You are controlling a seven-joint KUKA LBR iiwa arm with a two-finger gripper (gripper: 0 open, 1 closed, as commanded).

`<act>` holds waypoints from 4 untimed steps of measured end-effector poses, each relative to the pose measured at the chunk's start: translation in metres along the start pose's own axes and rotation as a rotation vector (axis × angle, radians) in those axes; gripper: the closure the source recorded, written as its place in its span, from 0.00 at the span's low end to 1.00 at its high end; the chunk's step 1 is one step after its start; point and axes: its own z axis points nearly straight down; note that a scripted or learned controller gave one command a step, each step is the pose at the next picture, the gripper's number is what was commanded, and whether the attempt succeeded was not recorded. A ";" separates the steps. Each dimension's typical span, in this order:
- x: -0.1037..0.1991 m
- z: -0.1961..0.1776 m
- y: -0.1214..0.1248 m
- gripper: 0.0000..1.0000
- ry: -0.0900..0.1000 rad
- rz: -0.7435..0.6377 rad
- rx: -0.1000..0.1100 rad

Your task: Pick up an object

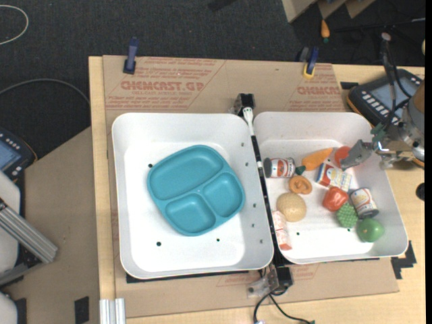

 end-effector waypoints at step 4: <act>0.274 -0.027 -0.057 1.00 0.003 -0.009 -0.005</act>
